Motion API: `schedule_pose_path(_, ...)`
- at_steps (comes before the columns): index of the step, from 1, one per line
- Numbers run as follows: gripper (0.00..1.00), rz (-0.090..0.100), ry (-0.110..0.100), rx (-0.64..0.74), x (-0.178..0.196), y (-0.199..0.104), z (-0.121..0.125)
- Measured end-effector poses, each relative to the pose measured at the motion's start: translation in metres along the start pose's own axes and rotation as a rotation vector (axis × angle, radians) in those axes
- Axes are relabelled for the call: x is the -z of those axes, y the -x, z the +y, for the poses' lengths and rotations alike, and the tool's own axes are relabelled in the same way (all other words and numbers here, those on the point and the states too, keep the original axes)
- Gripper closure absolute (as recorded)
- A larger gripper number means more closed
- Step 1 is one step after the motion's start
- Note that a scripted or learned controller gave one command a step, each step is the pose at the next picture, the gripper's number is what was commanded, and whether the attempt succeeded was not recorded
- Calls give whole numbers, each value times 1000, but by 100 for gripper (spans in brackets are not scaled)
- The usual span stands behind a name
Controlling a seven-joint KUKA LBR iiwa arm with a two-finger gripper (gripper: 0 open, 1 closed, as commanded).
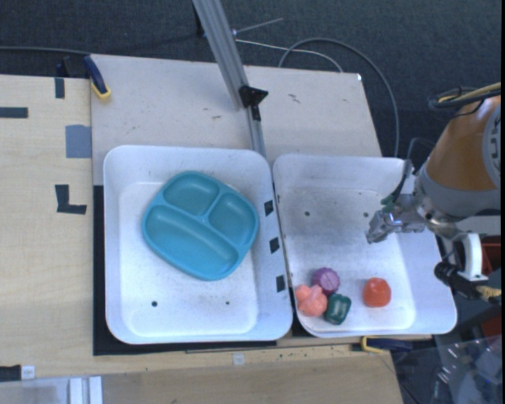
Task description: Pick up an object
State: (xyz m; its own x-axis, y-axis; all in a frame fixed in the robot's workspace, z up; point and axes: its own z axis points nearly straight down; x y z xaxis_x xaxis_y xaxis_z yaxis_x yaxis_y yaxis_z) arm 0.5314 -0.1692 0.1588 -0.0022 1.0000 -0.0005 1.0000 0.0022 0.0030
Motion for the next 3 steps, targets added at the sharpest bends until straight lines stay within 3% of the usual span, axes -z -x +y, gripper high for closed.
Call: schedule_pose_path(3,100,-1,0,0,143,-6,6)
